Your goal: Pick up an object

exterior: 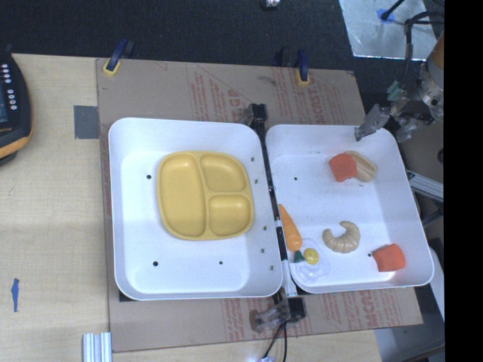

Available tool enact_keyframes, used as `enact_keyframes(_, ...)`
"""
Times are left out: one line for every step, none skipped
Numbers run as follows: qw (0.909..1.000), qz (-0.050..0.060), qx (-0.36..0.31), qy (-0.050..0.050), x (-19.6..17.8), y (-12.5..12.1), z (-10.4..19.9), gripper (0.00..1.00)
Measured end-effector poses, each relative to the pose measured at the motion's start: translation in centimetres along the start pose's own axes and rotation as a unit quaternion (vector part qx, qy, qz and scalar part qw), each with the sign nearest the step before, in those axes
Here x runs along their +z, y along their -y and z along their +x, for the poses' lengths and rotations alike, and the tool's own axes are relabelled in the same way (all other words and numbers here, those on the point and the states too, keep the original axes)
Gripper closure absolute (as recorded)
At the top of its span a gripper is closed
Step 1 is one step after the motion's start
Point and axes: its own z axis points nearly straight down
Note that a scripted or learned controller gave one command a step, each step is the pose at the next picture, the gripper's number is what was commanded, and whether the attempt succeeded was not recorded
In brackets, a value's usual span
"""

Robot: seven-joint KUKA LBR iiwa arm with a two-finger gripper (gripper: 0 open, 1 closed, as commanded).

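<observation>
The right bin (392, 194) holds several small items. A red-orange block (343, 167) leans against a beige bread-like piece (365, 166) near the bin's far side. Toward the front lie a tan croissant (342, 237) and a second red-orange block (389, 257). An orange carrot (290, 228) rests along the left wall, with a small yellow-and-green piece (309, 257) below it. My gripper (386, 127) hovers over the far right corner of that bin, up and to the right of the first block. It is open with nothing between its fingers.
The left bin (132, 202) holds a yellow divided plate (204, 194) in its middle. Blue and yellow clamps pin the cardboard sheet at the back. A dark handheld device (9, 104) lies at the far left of the bench.
</observation>
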Motion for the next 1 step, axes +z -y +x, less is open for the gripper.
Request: enact_keyframes(1.0,0.003,-0.001,0.0,11.88,-2.46,-1.64,0.0)
